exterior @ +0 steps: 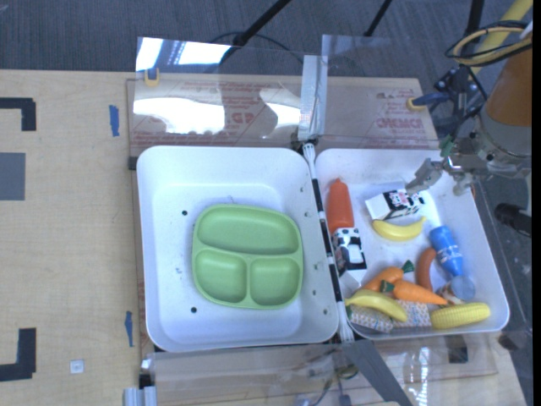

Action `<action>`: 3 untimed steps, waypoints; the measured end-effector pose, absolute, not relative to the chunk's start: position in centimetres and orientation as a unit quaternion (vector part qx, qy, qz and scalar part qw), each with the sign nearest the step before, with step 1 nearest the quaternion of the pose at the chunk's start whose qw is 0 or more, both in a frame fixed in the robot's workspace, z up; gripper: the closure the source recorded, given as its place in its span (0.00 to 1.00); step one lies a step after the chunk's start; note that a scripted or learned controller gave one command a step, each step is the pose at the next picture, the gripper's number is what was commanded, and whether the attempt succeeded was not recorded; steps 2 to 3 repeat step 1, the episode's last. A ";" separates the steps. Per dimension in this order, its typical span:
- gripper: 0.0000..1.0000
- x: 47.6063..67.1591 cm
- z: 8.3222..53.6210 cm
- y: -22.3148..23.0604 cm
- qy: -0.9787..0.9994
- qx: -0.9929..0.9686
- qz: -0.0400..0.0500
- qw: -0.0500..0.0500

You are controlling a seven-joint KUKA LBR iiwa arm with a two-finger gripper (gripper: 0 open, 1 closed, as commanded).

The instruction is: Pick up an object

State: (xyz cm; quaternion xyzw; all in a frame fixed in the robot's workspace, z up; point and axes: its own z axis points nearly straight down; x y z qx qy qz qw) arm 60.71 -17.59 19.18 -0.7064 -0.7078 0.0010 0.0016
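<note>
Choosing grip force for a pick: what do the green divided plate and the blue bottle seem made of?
The green divided plate looks like moulded plastic, matte: even colour, soft rounded compartment walls, only faint sheen. The blue bottle looks like glossy hard plastic, with a bright highlight along its side; too small to be sure.
</note>
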 end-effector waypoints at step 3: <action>0.00 60.2 11.7 -15.8 -0.798 -0.602 -0.002 -0.010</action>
